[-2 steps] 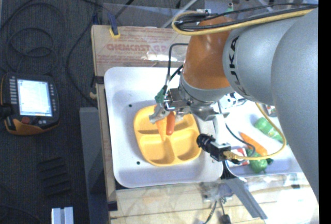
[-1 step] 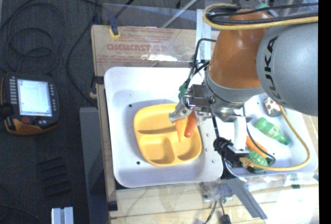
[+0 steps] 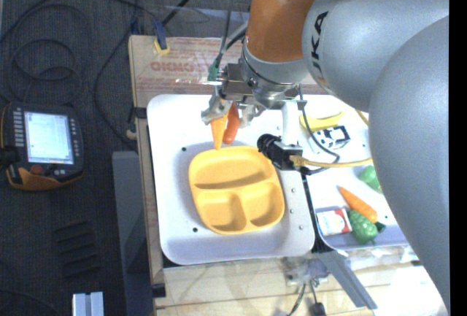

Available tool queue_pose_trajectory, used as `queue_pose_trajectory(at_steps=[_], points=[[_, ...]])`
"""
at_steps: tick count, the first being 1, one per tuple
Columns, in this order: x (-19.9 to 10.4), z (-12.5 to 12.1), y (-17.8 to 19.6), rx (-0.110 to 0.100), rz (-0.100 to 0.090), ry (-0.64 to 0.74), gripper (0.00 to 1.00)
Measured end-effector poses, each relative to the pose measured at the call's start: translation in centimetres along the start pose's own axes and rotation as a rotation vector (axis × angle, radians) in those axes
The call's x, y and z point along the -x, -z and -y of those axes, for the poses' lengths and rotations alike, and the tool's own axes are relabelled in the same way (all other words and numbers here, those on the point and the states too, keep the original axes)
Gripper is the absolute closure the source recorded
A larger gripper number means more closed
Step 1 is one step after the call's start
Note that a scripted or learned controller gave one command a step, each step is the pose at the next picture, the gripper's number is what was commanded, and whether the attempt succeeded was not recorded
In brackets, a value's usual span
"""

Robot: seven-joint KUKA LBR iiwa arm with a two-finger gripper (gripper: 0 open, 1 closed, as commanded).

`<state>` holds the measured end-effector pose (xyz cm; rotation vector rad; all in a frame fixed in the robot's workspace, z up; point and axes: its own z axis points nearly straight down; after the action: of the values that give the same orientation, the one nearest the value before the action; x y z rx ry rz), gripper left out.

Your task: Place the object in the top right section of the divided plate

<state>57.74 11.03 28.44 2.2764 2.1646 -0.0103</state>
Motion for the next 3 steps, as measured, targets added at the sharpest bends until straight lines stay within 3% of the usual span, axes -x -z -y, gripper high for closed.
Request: queue_pose_trajectory(at_steps=[1,2,3], points=[[8.7,4.2,3.3,0.001,-0.002,0.463,1.0],[8.4,9.0,-1.9,-0.001,-0.003,0.459,1.0],[1.0,5.6,-4.2,0.001,-0.003,0.582,1.0]])
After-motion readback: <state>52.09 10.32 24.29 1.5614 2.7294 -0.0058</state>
